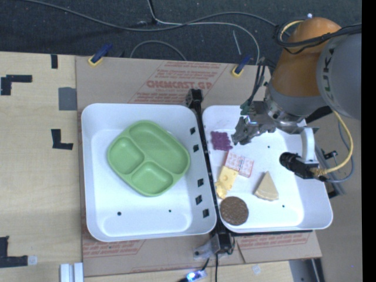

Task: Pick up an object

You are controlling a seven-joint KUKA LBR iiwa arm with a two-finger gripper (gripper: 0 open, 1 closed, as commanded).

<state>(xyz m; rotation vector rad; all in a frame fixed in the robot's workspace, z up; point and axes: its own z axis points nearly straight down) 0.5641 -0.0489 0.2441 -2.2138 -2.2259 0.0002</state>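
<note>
Gripper [244,131] hovering over the far part of the right bin [317,213], nearest object just to its left.

The purple object [221,140] lies immediately left of the gripper tip and slightly toward the near side, close to the divider between the bins. It is small, dark purple, roughly rectangular and flat, with its long axis running approximately far-to-near. Nothing is visible between the fingers; whether they are spread or closed cannot be determined from this view. A short lateral shift to the left is judged sufficient to centre the tool above it. The pink-patterned packet [239,164], yellow piece [225,182], tan wedge [267,187] and brown disc [234,210] lie nearer the front.
</note>
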